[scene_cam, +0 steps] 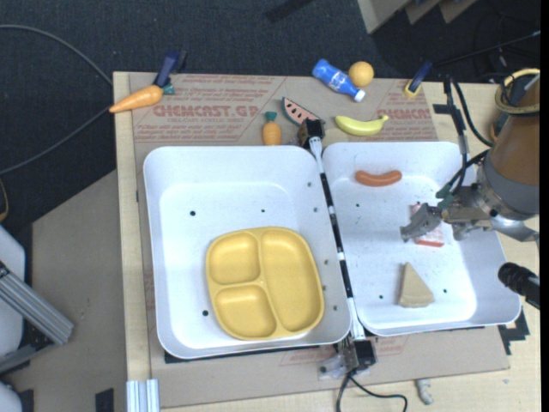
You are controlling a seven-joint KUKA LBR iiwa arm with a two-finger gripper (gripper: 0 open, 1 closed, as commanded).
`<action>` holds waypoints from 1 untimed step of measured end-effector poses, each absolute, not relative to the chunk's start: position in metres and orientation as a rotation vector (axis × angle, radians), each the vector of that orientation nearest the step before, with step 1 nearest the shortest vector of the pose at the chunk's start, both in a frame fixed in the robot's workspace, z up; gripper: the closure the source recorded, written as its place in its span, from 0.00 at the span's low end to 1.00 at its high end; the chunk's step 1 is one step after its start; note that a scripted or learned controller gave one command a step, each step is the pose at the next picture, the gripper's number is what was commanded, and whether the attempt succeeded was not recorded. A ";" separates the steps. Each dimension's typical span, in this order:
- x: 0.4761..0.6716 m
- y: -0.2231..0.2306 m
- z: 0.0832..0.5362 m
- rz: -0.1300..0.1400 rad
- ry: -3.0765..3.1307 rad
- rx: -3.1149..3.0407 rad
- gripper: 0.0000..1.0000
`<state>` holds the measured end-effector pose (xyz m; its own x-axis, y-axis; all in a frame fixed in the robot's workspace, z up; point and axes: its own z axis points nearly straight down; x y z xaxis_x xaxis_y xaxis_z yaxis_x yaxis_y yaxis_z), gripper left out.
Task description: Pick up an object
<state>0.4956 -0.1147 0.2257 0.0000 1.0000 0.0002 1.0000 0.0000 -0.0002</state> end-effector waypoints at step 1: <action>0.496 -0.149 0.096 0.005 -2.216 -2.220 0.00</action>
<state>0.4956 -0.1486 0.0956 0.0016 1.0000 0.0011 1.0000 -0.0016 -0.0052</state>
